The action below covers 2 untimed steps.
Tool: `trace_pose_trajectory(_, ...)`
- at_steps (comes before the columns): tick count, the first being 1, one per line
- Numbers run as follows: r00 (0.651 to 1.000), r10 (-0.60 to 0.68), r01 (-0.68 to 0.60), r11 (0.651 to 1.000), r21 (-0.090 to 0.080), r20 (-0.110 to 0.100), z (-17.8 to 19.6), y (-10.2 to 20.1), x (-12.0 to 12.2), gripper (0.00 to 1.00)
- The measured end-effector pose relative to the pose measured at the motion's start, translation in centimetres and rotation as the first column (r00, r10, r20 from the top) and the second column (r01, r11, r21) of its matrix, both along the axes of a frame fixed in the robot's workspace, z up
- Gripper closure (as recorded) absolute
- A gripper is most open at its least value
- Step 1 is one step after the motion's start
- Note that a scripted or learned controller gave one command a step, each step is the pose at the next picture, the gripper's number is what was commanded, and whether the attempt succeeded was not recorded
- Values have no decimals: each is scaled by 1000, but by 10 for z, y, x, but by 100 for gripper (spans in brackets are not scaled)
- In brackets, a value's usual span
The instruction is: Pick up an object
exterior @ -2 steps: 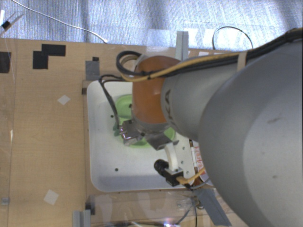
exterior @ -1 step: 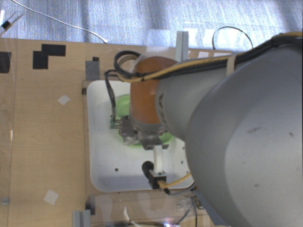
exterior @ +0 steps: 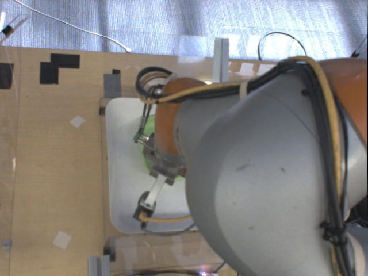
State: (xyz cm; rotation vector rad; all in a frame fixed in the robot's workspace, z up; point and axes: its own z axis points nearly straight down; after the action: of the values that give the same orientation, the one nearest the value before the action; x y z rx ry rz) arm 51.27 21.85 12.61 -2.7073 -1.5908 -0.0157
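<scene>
arm (exterior: 270, 171) over bin (exterior: 123, 171) — green object (exterior: 148, 132), perhaps

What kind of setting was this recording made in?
Most likely a robotics lab bench, not a home or shop. A large grey arm with bundled cables reaches over a shallow white bin set into a plywood benchtop, which carries black marker shapes near its far edge.

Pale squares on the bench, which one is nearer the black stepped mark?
The upper square, just below that black mark; the lower square lies beside the white bin's bottom corner.
</scene>
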Motion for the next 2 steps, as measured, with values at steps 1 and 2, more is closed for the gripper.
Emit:
trace_pose_trajectory(1,965,-264,264,965,-5,-7,47,17,22,100)
trace_pose_trajectory(2,967,-255,255,967,-6,-8,57,17,22,100)
